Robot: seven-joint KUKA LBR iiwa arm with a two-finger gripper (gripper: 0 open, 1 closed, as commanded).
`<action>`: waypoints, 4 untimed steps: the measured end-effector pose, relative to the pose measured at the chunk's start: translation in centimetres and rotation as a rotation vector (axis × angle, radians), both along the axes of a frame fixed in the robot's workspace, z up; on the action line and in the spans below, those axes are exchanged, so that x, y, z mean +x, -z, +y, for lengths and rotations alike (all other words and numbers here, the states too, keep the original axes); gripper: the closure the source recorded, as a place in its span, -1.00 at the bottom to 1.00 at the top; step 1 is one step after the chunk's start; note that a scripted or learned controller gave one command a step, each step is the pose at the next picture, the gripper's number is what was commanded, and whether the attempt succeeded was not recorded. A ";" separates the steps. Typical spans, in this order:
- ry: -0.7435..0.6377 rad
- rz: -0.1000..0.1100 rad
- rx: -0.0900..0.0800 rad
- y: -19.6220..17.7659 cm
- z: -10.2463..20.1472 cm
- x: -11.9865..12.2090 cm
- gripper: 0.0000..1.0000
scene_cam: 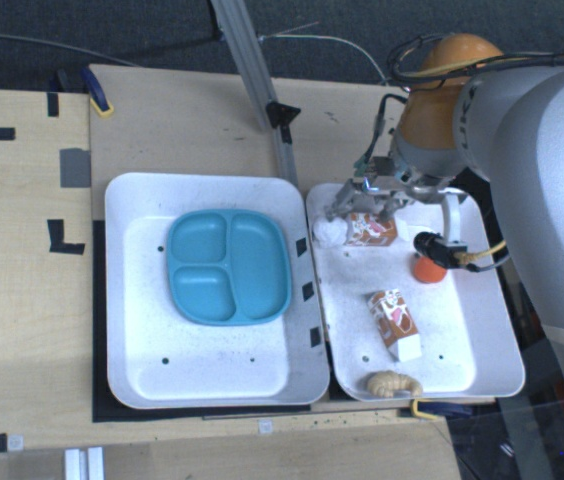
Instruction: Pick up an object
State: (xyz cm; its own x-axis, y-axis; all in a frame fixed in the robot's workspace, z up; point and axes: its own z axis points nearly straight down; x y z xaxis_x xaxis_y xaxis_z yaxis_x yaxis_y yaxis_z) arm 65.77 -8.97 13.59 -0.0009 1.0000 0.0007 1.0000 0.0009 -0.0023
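Reaching into the right bin (482, 368), with the gripper (367, 206) hanging just above a red-and-white packet (372, 230) at the far end. Impossible to tell the grip's state. Best centring over the packet, avoiding the white lump (329, 232) beside it.

Right bin (482, 368) centre: bare floor, you can descend there.
Far corner: crowded by gripper (370, 200), snack packet (371, 230).
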 end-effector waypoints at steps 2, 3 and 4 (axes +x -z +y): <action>-0.003 -0.013 -0.003 0.1 0.0 0.4 1.00; -0.001 -0.006 -0.001 -6.2 -0.2 0.9 1.00; -0.002 -0.008 -0.001 -11.8 0.8 1.4 1.00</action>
